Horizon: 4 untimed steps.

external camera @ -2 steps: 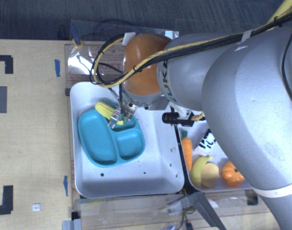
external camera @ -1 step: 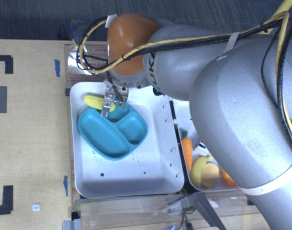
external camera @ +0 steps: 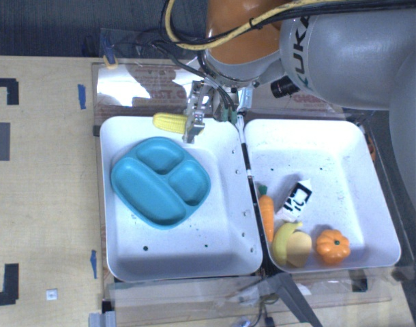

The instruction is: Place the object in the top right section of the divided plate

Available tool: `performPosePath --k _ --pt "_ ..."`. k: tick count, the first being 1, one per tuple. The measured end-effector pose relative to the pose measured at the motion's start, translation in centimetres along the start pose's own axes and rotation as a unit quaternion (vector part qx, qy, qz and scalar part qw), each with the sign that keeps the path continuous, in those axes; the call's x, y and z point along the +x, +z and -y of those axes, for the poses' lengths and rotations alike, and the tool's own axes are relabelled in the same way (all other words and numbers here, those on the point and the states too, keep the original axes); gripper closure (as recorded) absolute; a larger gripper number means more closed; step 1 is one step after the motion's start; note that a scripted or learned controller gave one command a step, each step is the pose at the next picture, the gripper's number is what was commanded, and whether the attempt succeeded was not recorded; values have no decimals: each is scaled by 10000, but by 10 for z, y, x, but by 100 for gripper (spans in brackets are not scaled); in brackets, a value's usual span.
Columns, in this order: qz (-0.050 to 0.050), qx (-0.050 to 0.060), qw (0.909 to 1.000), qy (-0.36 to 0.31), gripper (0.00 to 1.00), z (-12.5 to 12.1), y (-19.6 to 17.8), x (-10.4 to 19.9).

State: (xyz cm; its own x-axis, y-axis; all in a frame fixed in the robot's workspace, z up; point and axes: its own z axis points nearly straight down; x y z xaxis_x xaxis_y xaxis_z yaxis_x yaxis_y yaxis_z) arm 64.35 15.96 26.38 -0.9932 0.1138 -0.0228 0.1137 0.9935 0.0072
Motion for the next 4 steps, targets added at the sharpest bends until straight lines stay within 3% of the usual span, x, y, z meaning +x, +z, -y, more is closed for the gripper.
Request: performPosePath --k 1,2,3,4 --pt "-136 25 9970 -765 100 -46 97 9" --pt "-52 0 9835 -1809 100 -58 161 51" --pt "-35 -16 9826 -1855 100 -56 3 97" --pt "-124 3 9716 -2364 100 -66 91 -13"
